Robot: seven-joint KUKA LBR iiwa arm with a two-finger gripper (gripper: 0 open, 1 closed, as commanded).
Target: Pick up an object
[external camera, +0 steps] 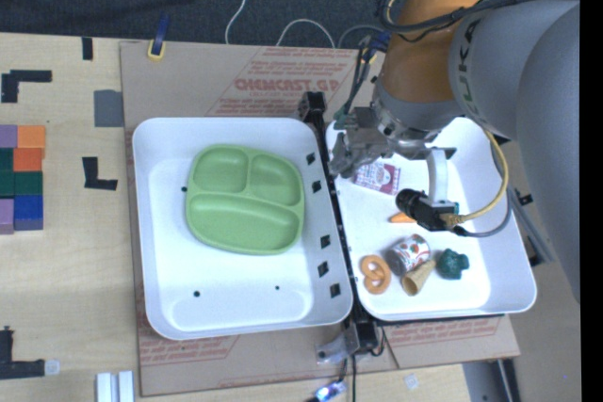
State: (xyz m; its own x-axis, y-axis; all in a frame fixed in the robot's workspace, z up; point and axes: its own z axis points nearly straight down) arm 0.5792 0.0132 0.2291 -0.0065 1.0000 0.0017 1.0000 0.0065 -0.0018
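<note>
- Glossy, smooth white plastic bins.
- Matt green plastic divided plate, smooth.
- Flat brown cardboard sheet, matt, printed red.
- Pale wood-look counter.
- Glossy orange band; smooth grey arm shell.

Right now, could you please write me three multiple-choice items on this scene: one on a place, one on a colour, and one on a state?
1. Where does the divided plate lie?
A. in the left bin
B. in the right bin
C. on the cardboard

2. What colour is that plate?
A. red
B. green
C. blue

3. How does the ice-cream cone rest in the right bin?
A. upright
B. on its side
C. stacked on the pretzel

Answers:
1. A, it sits inside the left bin.
2. B, it is pale green.
3. B, it lies flat beside the pretzel.
</note>
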